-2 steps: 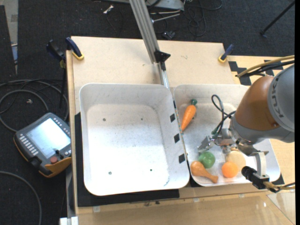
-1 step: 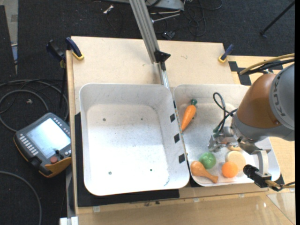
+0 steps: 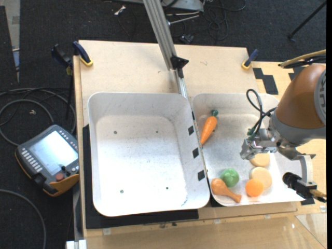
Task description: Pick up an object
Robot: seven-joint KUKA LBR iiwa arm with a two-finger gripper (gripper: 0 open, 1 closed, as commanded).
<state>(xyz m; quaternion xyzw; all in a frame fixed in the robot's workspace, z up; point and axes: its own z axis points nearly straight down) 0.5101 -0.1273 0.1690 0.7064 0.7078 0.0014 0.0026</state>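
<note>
Hand (image 3: 252,150): low in the right bin (image 3: 228,139), beside a pale piece (image 3: 260,160); grip state cannot be told.
Progress: nothing visibly lifted; the pick is still left.

bins (image 3: 140,108): white plastic, matt, finely speckled
surface (image 3: 129,66): pale wood board, matt, smooth
carrot (image 3: 208,128): orange plastic, slight sheen
green ball (image 3: 229,177): glossy plastic
arm (image 3: 306,102): smooth orange and grey shell, soft gloss
pole (image 3: 158,22), upper middle: brushed metal

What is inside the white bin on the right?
The right white bin holds an orange toy carrot, a green ball, an orange ball and pale rounded pieces. The gripper covers whatever lies beneath it.
</note>
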